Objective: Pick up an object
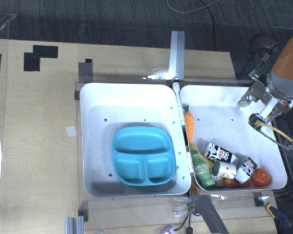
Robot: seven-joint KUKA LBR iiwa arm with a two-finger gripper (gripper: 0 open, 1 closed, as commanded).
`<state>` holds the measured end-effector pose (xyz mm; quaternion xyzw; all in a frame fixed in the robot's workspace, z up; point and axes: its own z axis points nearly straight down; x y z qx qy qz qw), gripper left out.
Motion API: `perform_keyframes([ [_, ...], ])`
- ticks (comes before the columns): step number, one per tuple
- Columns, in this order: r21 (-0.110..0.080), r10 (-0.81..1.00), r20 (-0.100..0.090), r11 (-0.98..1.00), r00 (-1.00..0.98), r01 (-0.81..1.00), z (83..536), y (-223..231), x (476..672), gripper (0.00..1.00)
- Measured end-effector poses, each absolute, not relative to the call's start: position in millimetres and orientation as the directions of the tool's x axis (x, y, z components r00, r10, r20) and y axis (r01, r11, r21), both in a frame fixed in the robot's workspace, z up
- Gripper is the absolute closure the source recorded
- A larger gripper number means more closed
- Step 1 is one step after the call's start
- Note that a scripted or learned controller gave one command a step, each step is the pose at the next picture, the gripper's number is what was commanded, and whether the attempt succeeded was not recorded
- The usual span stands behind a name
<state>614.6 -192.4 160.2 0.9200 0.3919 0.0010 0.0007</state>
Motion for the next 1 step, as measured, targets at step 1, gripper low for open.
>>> perform_keyframes([
  [1,0.005,0.728,0.003,-0.686,0.686,0.728,172.0,-191.2,616.3,1.00],
])
